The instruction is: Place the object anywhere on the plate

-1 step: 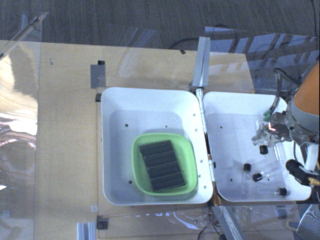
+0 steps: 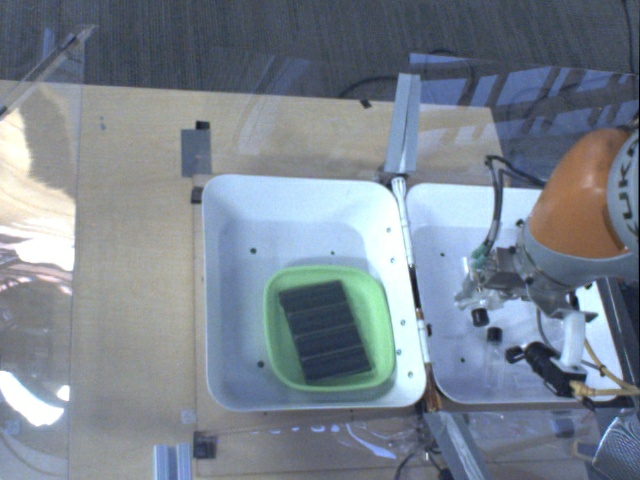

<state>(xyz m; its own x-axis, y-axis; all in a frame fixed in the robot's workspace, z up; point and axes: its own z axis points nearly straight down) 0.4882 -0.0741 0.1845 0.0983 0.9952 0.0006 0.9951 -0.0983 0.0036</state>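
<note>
We judge the placing done: the dark ridged block [image 2: 324,331] lies on the green plate [image 2: 276,298] in the left bin [image 2: 230,268], so our gripper [image 2: 488,313], over the right bin [image 2: 445,368] in a state we cannot tell, need only keep clear.

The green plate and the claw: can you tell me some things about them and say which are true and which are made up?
1. The green plate sits in the left bin. True.
2. A dark ridged block lies on the plate. True.
3. The claw hangs over the left bin. False: it is over the right bin.
4. The plate is red. False: it is green.
5. The arm has an orange part. True.
</note>
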